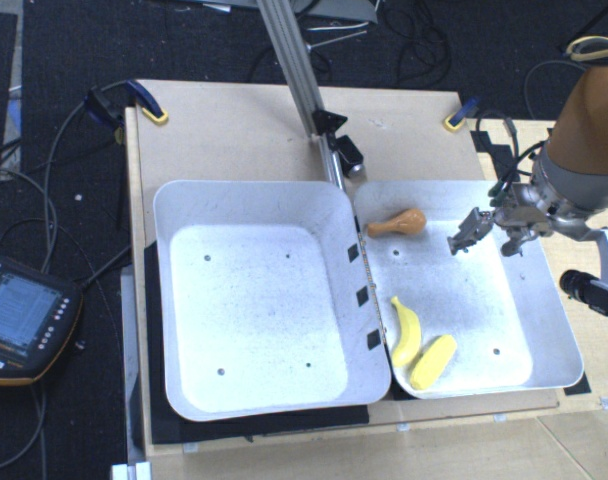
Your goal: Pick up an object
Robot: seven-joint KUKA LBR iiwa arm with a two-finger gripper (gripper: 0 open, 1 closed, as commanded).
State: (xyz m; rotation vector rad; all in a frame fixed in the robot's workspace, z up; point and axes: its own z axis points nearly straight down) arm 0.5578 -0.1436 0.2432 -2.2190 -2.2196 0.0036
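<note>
tabletop (244,133): tan, clamps at 10 and 2 o'clock corners | handheld pendant (19,318): floor, 9 o'clock | aluminium rail (294,53): slanting from 12 o'clock

- Drumstick (397,224): tan toy piece, lying flat near the right bin's top-left corner.
- Banana (406,329): yellow, curved, by the left wall.
- Yellow block (433,360): touching the banana's lower end.

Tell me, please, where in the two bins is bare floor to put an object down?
The left bin is bare across its whole floor. In the right bin, the middle and near-right corner are free. Crowded spots: the banana and yellow object near the divider, the brown object at the far edge.
</note>
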